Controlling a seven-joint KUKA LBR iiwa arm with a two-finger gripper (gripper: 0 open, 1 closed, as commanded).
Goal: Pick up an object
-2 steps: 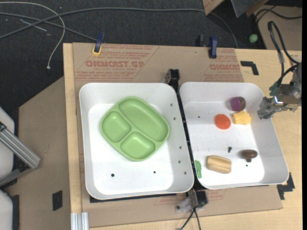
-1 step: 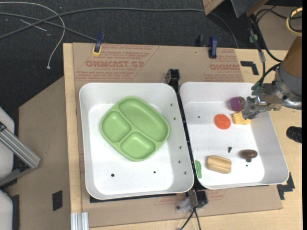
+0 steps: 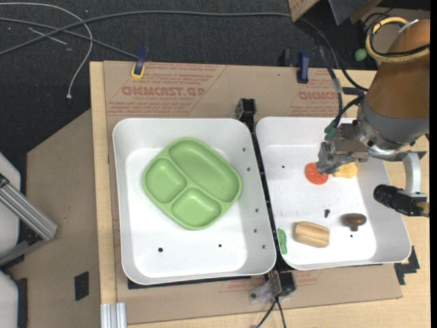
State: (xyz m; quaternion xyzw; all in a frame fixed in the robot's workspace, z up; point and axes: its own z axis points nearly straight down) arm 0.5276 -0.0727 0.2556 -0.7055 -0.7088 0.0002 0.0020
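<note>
My gripper (image 3: 326,164) hangs over the right bin (image 3: 287,197), directly above a small orange-red object (image 3: 314,175) that peeks out on its left side. A yellow object (image 3: 347,171) lies just to the gripper's right. Nearer the front of the same bin lie a tan bread-like roll (image 3: 312,234) and a small brown object (image 3: 354,219). The gripper's body hides the fingertips, so whether anything sits between them cannot be seen.
The left bin (image 3: 136,251) holds a green divided plate (image 3: 192,182). A small green item (image 3: 281,240) sits at the right bin's left rim. A black clamp (image 3: 246,108) joins the bins at the back. The arm's grey and orange body (image 3: 399,80) looms over the right bin's back right corner.
</note>
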